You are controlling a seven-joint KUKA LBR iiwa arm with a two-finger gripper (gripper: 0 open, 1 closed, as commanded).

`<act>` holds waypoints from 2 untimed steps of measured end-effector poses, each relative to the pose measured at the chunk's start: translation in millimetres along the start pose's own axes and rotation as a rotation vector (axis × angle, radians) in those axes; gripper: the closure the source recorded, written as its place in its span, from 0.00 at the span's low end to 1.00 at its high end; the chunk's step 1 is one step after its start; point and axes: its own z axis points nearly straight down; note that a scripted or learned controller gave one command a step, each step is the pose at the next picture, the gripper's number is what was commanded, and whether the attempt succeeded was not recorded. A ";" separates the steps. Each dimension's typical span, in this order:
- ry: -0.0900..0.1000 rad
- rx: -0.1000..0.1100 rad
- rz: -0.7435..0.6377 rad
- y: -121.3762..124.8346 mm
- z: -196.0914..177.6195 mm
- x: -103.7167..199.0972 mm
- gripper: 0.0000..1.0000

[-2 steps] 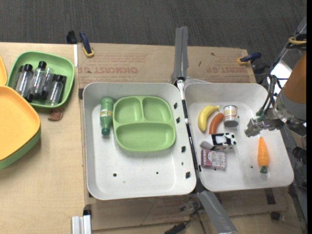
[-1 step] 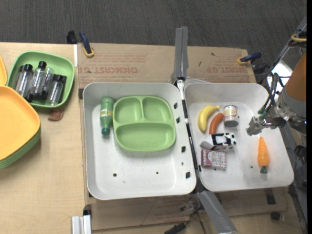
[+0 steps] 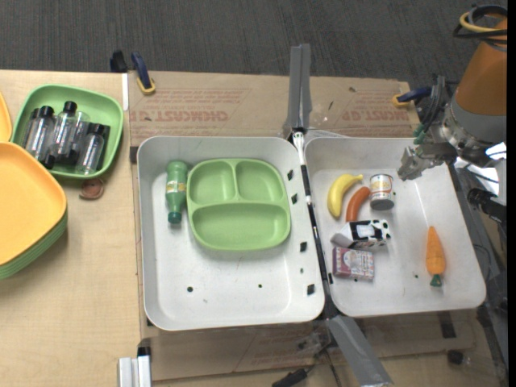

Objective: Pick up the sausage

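Sausage [image 3: 357, 203]: reddish-orange, short, slightly curved, smooth; lying in right bin [image 3: 468, 297], upper-left part, tilted a bit off vertical.
Sausage neighbours: touching or just beside banana [image 3: 342, 192] on its left; small can [image 3: 381, 192] just to its right; black-and-white toy [image 3: 371, 231] just below.
Tool [image 3: 409, 166]: over upper right part of right bin, near the back wall; opening not readable at this size, cannot tell if released or clenched; nothing visible between its tips; well apart from sausage, can lying between.
Arm [image 3: 484, 79]: entering from right, orange band up top, grey wrist below, angled down and left toward the bin.
Other right-bin items: pink packet [image 3: 355, 263] below the toy; carrot [image 3: 435, 254] near right side, apart from the rest.
Left bin [image 3: 153, 289]: green divided plate [image 3: 239, 204] in the middle; green bottle [image 3: 176, 190] just beside its left edge.
Bench [image 3: 72, 313]: green tray of dark bottles [image 3: 68, 131] at left; yellow-orange plates [image 3: 28, 216] stacked at far left.
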 end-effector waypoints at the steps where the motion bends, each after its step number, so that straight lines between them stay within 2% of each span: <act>1: -0.001 -0.002 0.233 -1.9 0.6 -12.4 1.00; 2: 0.001 -0.001 -0.050 -0.3 17.9 7.3 1.00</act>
